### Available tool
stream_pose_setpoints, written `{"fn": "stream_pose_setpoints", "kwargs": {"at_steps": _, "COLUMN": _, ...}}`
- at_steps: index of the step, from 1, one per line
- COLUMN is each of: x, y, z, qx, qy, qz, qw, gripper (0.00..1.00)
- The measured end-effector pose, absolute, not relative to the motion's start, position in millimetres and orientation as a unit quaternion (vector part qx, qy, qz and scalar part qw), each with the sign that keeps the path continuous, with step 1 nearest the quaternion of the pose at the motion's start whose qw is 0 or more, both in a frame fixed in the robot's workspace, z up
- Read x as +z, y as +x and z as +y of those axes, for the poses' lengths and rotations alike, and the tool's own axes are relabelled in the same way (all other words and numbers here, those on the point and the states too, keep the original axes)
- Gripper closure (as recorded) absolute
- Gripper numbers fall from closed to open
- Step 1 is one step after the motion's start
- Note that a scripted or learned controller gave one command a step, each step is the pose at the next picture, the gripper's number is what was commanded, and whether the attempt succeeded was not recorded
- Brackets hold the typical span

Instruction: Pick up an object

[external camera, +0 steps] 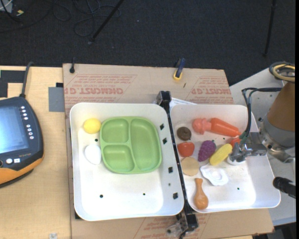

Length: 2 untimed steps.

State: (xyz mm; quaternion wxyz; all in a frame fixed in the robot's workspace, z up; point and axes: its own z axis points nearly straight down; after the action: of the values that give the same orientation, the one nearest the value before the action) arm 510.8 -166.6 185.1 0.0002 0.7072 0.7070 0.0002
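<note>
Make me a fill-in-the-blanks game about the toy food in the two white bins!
1. The divided plate in the left bin is coloured ____.
2. The yellow ball lies in the ____ bin.
3. The purple grapes lie in the ____ bin.
4. The gripper is beside the yellow ____.

Missing words: green; left; right; corn

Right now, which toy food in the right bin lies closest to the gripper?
The yellow corn cob, lying tilted just left of the gripper; the purple grapes and orange carrot sit farther off.
</note>
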Motion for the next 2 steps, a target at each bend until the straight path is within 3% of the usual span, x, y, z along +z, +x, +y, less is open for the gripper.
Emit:
{"fn": "stream_pose_setpoints", "kwargs": {"at_steps": 1, "x": 229.8, "y": 511.2, "z": -167.7, "qx": 0.0004, "qy": 0.707, "qz": 0.707, "qw": 0.001, "gripper": 1.0}}
{"fn": "stream_pose_setpoints", "kwargs": {"at_steps": 2, "x": 238.7, "y": 519.3, "z": -114.1, "qx": 0.0004, "qy": 0.705, "qz": 0.709, "qw": -0.001, "gripper": 1.0}}
